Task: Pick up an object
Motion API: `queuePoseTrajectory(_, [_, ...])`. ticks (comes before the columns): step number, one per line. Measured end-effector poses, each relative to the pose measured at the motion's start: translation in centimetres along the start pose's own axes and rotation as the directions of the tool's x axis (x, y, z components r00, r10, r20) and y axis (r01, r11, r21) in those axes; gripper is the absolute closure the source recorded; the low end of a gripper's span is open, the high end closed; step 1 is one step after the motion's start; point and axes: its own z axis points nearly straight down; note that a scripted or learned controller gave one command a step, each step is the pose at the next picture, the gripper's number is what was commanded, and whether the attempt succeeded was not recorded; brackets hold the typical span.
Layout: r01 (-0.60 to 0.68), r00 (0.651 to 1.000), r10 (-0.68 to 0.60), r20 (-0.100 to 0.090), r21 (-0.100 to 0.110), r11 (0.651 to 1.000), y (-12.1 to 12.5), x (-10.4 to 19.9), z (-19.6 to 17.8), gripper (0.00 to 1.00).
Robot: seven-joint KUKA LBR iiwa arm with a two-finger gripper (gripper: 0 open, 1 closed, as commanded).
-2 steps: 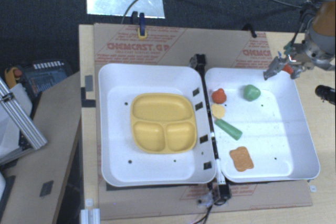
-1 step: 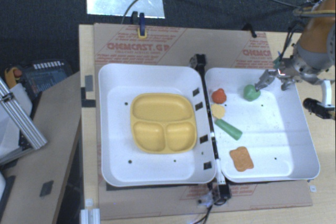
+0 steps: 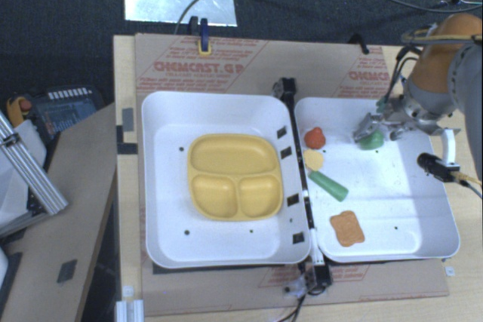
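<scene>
My gripper point(image 3: 375, 130) hangs low over the back part of the right bin point(image 3: 423, 237), reaching in from the right. A small green object point(image 3: 370, 140) sits right at its tip, partly covered by it, and I cannot tell whether it is gripped. Further left in the same bin lie a red round piece point(image 3: 315, 137), a small pale yellow piece point(image 3: 314, 160), a green cylinder point(image 3: 328, 185) set at a slant, and an orange toast-shaped piece point(image 3: 347, 228) near the front.
The left bin point(image 3: 162, 162) holds a yellow divided tray point(image 3: 232, 176). A black divider with clips point(image 3: 296, 170) runs between the two bins. The front right floor of the right bin is bare white.
</scene>
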Motion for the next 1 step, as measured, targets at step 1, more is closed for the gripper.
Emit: queuePoseTrajectory(1, [0.000, 1.000, 0.000, 0.001, -0.005, 1.000, 0.12, 0.04, 0.28, 0.00])
